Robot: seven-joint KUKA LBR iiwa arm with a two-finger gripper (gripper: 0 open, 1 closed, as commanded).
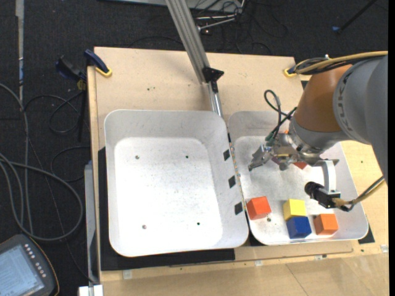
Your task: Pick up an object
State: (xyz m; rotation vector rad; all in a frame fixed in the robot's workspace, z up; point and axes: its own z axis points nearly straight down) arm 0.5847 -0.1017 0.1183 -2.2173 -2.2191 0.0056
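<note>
While the tool (pixel 271 156) is hovering over the middle of the right bin (pixel 352 230), I'm seeing nothing between its fingers, and I cannot tell how far they are parted. The orange cube (pixel 258 207), the nearest block, is sitting toward the bin's front edge, just front-left of the tool; I'm judging that the next reach.

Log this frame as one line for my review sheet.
arm: over right bin | gripper: above bin floor, nothing seen held | blocks near front: orange block, yellow block, blue block, second orange block | pick: not done
</note>
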